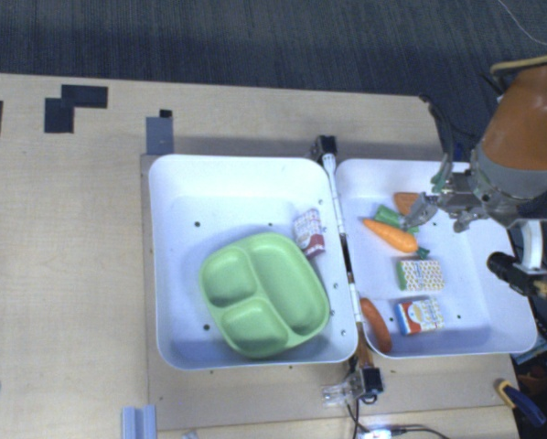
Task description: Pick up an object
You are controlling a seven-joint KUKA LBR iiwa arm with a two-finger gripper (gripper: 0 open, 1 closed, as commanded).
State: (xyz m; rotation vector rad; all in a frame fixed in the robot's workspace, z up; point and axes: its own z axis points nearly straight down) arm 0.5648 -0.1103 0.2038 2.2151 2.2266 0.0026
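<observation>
Right bin [493, 332]: carrot [391, 235], two cartons [421, 274], sausage [376, 325]. Left bin [177, 245]: green tray [264, 293], packet [309, 231] (by divider). Claw [447, 204], upper right, fingers spread, holding nothing, above bin beside carrot.

Pale bench [63, 273] (wooden, perhaps) under two bins [177, 273]

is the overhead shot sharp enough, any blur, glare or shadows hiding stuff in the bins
Camera view: soft overall, so the print on the small cartons is unreadable; lighting is even with no strong glare on the white bins; a faint shadow lies along the near edge of the green divided plate; the gripper over the right bin is blurry, and its jaws cannot be made out.
</observation>
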